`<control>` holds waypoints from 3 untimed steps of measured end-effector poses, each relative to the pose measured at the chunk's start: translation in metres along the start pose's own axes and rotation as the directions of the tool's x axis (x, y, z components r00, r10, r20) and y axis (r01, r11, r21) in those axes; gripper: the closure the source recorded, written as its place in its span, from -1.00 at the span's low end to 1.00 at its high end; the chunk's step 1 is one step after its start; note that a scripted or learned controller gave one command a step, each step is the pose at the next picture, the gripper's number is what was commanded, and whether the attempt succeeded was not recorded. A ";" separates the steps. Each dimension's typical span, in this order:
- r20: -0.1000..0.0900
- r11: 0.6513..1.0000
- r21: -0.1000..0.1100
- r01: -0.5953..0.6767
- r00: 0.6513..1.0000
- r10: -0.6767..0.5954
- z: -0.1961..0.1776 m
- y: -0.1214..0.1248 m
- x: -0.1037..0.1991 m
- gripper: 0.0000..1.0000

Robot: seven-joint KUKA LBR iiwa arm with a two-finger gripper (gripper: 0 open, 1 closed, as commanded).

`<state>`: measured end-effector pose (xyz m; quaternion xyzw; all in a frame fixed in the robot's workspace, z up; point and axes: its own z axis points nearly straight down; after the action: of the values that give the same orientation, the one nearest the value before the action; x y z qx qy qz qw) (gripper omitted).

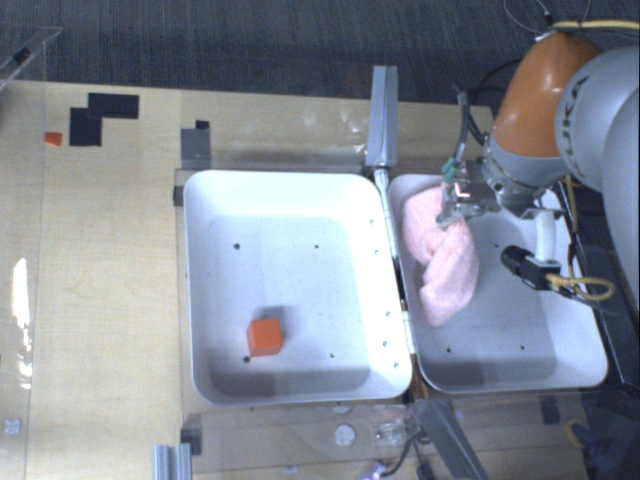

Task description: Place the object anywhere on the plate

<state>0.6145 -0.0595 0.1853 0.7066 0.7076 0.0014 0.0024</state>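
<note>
Pink cloth (440, 263) lies crumpled in the right bin (520, 353). It is pressed along that bin's left wall and runs from the back left corner to about the middle of the floor. The gripper (455, 206) sits at the cloth's upper right edge, seemingly touching it. You cannot tell from this angle whether the gripper is wide, narrow or closed on the fabric. The arm (600, 118) comes in over the bin's back right corner, with its orange band (535, 88) above the back wall.

The left bin (290, 218) holds one orange block (265, 337). The block rests flat on the floor near the front, left of centre, and is apart from every wall.

For room, you have the whole front strip and most of the right side of the right bin as bare white floor. In the left bin, everything behind and to the right of the block is open. The two bins stand just beside each other, their inner walls parted by a narrow dark gap. A grey bar (380, 118) rises from the back end of that gap. To the left of the bins, the pale bench (100, 298) is open. Near its far left corner it carries a black stepped patch (100, 116) and a small orange mark (52, 139).
</note>
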 end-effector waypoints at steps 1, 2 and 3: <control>0.000 1.000 -0.004 0.011 1.000 -0.011 -0.041 0.003 0.002 1.00; 0.000 0.915 -0.003 0.403 0.915 -0.403 -0.048 0.001 0.048 1.00; 0.000 0.685 -0.003 0.729 0.685 -0.729 -0.037 0.006 0.099 1.00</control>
<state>0.6206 0.0398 0.2221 0.3678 0.9299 0.0020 0.0033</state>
